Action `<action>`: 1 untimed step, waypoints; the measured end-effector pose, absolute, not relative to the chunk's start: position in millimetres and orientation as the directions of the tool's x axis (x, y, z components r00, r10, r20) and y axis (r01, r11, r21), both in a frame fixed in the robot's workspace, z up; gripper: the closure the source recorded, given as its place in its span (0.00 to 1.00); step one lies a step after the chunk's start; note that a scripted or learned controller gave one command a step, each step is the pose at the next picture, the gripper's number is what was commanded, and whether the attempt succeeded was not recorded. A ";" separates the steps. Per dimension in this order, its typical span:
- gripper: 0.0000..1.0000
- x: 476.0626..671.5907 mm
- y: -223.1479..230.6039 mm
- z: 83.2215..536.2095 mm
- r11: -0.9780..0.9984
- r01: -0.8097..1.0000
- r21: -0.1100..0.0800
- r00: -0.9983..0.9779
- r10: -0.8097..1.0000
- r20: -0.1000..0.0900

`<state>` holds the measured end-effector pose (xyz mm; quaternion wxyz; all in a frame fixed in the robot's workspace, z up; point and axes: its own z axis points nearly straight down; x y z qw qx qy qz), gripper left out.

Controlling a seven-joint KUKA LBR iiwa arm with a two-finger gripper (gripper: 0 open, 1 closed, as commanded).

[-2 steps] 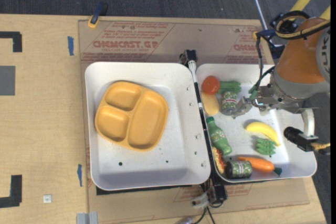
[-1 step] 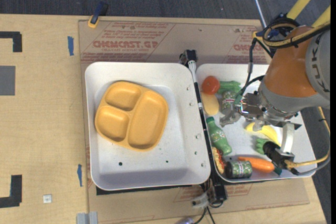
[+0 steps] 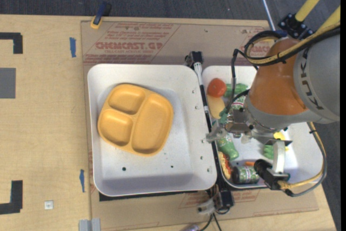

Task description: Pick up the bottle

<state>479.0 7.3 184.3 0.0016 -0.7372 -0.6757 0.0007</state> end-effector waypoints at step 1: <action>0.00 479.0 7.0 184.3 -0.087 0.996 -0.003 0.087 0.996 0.001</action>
